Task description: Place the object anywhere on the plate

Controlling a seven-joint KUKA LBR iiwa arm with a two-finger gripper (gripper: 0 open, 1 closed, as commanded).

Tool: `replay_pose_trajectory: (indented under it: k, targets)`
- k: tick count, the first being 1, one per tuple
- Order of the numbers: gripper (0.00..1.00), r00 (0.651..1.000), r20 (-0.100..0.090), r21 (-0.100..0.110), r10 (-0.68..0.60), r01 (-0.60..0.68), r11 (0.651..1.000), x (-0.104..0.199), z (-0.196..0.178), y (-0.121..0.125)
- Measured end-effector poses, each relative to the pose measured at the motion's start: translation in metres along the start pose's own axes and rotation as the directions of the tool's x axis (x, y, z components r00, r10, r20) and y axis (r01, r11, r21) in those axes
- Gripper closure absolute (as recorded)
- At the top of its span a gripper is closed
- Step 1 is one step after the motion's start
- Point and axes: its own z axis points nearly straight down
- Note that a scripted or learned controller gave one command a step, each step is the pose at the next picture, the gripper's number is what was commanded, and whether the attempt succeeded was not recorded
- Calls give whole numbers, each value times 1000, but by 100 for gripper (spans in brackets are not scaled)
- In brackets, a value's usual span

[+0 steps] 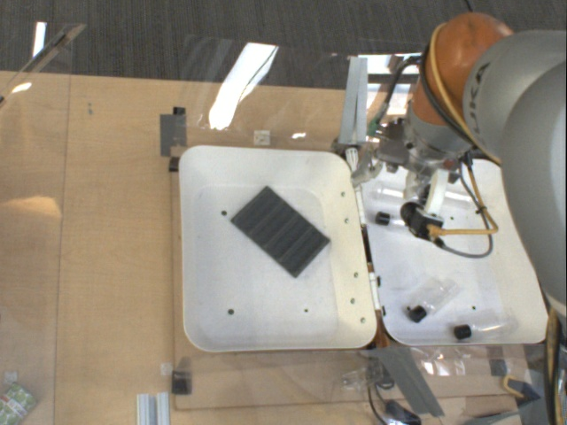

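Tool [403, 173] hangs over far end of right bin [500, 282]; grip state: can't tell. Plate [280, 231], dark ribbed slab, lies camera-left in left bin [204, 312], long axis diagonal. Probable obj: small black piece [383, 218] just beside tool.

A pale wooden bench [89, 255] fills most of the view, under a clear sheet [53, 47] that catches a bright streak of light [241, 82]. Beyond the far edge lies dark grey ribbed carpet [221, 7].
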Motion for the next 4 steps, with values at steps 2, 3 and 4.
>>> replay_pose_trajectory:
  k: [2,3,4]
  targets:
    - [0,1000,-1,-4,-8,8,1000,2,-11,1]
    - [100,1000,-3,-7,-16,16,1000,4,-22,2]
    - [0,1000,-2,-8,-16,16,1000,4,-22,2]
